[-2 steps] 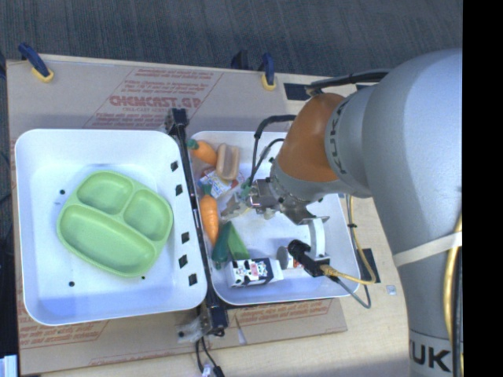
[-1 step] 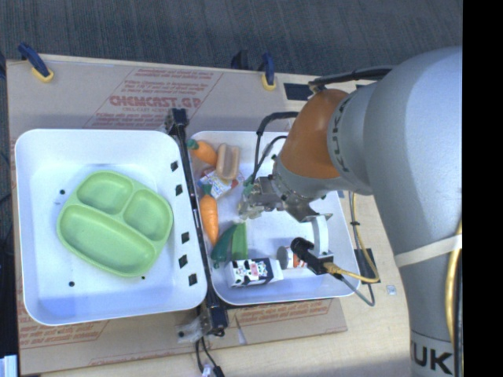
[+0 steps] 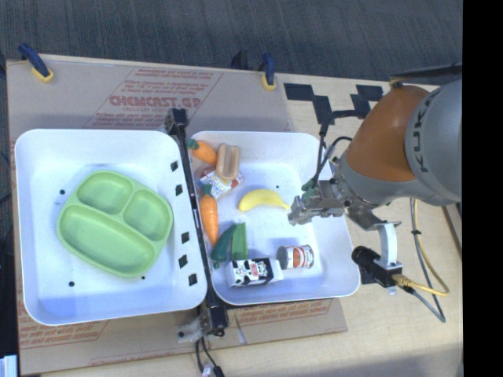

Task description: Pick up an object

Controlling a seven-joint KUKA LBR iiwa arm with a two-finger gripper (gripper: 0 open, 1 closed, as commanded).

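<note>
Evidently early in the pick: the gripper (image 3: pixel 302 209) hovers by the right edge of the right bin (image 3: pixel 330 277) with nothing visibly held and its opening impossible to judge, while the banana (image 3: pixel 262 201) lies just beside it, ungrasped

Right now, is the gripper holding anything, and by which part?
Nothing is visibly held. The gripper sits over the right bin, just right of the banana, with nothing seen between its fingers.

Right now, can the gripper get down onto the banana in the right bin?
Probably yes. The gripper hovers just right of the banana, which lies apart from the other toys with bare bin floor around it. Nothing blocks the approach.
</note>
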